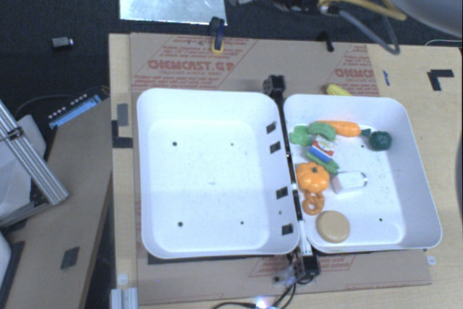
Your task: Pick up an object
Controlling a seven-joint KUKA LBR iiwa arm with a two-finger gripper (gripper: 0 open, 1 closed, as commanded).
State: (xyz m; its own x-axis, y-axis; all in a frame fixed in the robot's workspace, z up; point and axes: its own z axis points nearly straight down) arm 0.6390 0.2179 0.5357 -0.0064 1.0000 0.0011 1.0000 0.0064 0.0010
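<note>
Camera view looks down on the table (405,61) with two white bins: the left bin (206,174) and the right bin (405,177), where the toys crowd its left wall, a carrot (340,128), a dark green ball (380,140), an orange pumpkin (313,176), a white block (348,181) and a tan disc (333,226). Whether the gripper is open or closed I cannot tell. Because the pieces touch or overlap beside the wall, a descent could likely nudge neighbours, clip the rim, or close on nothing; the ball and disc, set apart, look safer.

toys fill the right bin (416,155) (left bin (152,177) beside it).
</note>
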